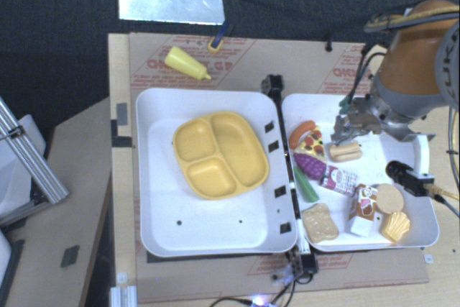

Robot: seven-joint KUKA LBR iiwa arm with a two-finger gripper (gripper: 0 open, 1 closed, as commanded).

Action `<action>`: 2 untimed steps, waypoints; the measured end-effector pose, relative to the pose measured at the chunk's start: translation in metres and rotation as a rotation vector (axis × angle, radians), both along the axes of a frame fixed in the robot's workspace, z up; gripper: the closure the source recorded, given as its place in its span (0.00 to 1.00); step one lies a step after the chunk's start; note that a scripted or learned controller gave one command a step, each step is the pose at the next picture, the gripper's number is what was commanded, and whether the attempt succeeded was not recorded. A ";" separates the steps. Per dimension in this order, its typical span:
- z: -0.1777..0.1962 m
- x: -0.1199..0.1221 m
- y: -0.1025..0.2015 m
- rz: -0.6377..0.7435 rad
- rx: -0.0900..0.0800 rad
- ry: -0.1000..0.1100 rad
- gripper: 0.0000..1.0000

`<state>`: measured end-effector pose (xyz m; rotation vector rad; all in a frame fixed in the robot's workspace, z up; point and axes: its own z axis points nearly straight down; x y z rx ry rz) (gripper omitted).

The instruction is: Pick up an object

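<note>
The end effector (348, 131) hangs low in the right bin (431, 226), just above the small bun (345, 152), with the pizza slice (310, 143) and the hot dog (303, 131) close on its left. I cannot tell how it is set. To do the step well, it should probably go straight down over the bun alone, because the toys lie crowded. The yellow tray (219, 153) in the left bin (154, 223) is well apart.

Left bin (154, 176): yellow compartment plate (218, 153), centre. Right bin (430, 226): gripper (347, 133) at 12 o'clock above hot dog bun (345, 152); pizza slice (310, 143) at 9 o'clock.
</note>
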<state>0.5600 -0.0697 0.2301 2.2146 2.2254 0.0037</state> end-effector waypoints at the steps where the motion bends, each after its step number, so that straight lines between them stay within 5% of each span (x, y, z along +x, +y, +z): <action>1: -0.007 -0.008 0.000 -0.004 0.000 0.003 1.00; 2: -0.010 0.007 -0.009 -0.004 0.000 0.000 1.00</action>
